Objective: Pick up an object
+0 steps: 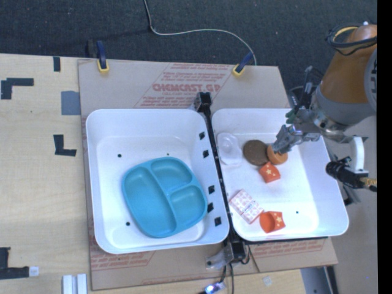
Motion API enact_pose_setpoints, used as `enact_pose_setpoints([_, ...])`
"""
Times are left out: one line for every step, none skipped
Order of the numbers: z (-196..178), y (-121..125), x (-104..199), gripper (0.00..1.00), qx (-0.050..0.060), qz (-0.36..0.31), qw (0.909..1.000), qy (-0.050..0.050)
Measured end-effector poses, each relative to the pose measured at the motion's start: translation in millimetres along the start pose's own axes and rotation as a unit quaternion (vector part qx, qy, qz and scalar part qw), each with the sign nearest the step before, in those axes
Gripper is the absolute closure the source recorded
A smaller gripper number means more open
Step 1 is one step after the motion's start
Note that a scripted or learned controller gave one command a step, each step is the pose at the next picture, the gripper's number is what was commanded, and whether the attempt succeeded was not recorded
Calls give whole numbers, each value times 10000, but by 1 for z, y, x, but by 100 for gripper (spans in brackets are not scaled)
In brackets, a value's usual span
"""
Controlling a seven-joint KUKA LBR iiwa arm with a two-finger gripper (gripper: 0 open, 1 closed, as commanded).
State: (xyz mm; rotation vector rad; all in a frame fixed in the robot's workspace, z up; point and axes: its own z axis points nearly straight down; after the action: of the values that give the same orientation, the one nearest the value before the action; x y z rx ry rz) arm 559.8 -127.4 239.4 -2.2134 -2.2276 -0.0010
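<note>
Gripper [280, 149] atop brown disc [255, 151]

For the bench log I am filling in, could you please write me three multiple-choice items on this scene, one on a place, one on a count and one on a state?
1. Where does the blue divided tray lie?
A. in the left bin
B. in the right bin
C. on the cardboard outside the bins

2. How many compartments does that tray have?
A. two
B. three
C. five

3. How does the gripper stand?
A. raised high over the left bin
B. parked outside both bins
C. low in the right bin, at the small orange object beside the brown round piece

Key: 1 A, since the tray sits inside the left bin, left of the black divider. 2 B, since its ridges mark off three sections. 3 C, since the arm reaches in from the right and its tip ends at the orange object.
</note>
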Motion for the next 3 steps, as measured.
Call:
enact_pose_setpoints([10,19,58,100,5,-3,10000,0])
enact_pose_setpoints([9,36,119,100,4,-6,10000,4])
enact_pose_setpoints([22,40,173,100,15,-1,10000,-1])
